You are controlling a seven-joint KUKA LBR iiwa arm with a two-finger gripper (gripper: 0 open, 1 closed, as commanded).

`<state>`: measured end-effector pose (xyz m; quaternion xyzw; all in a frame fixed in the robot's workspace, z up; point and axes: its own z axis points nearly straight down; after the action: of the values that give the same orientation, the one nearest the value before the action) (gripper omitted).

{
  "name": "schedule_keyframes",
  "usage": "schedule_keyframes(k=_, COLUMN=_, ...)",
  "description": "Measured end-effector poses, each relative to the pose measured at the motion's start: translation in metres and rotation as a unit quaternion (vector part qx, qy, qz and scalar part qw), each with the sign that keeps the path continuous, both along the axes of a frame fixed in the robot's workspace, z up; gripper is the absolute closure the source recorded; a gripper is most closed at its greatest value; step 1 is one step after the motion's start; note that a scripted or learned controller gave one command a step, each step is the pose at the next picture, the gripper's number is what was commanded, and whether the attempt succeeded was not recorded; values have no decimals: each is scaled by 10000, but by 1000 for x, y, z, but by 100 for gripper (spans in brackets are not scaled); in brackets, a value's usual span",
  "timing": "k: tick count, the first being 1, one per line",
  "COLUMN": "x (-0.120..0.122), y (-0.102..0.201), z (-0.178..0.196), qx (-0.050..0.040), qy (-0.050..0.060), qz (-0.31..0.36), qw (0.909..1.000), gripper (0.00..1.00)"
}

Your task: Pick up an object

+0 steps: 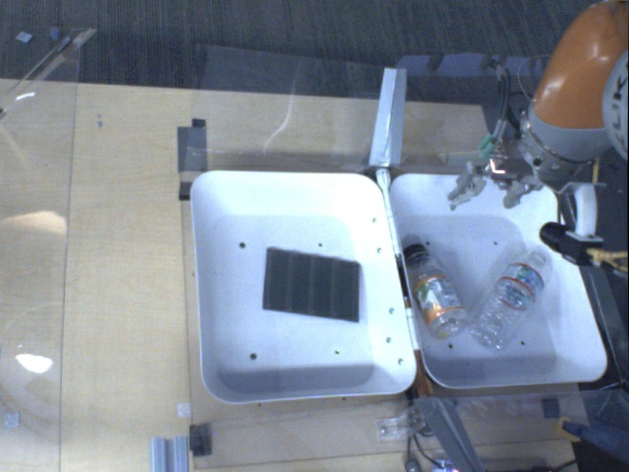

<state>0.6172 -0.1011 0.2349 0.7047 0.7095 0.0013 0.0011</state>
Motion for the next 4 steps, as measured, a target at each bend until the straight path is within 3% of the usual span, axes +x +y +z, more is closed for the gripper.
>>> schedule_keyframes(k=1, x=-13, y=-94, z=-45, qx=-13, qy=-10, qz=1263, qw=9920, gripper=0)
schedule_keyframes(k=2, x=-45, y=-104, z=-146, qx=-26, qy=-43, qz=1596, qw=9872, gripper=0)
schedule_keyframes(k=3, x=-107, y=-105, z=-145, qx=-25, qy=-36, qz=1794, qw=9838, gripper=0)
schedule_keyframes(k=4, x=-103, y=-104, z=-132, qx=-39, qy=-84, qz=1791, qw=9838, gripper=100)
